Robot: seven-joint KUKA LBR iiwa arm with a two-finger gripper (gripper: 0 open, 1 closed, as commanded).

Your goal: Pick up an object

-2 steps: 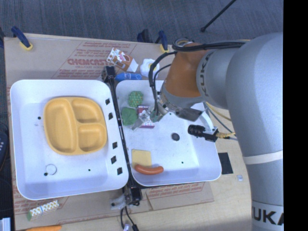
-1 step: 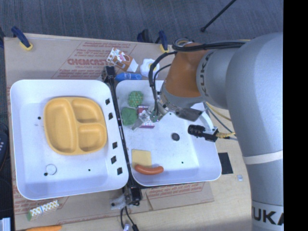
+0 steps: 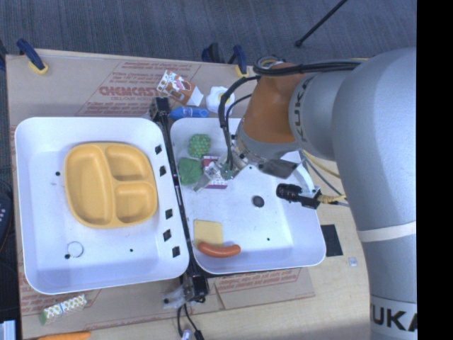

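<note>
In the right bin (image 3: 297, 243), two green items (image 3: 195, 158), one sausage (image 3: 219, 249), end effector (image 3: 225, 168) grip unclear

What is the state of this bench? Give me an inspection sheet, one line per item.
Surface: cardboard-covered bench bearing a left bin and a right bin.
Job's things: right bin holds two green pieces, a small red-and-white packet, a yellow slice, a toy sausage.
Clutter: yellow divided plate in left bin; snack packet and blue item behind the bins.
Grippers: gripper low by the packet; fingers unreadable.
Cables: black cables loop over the wrist.
Surroundings: grey carpet, blue clamps.
</note>
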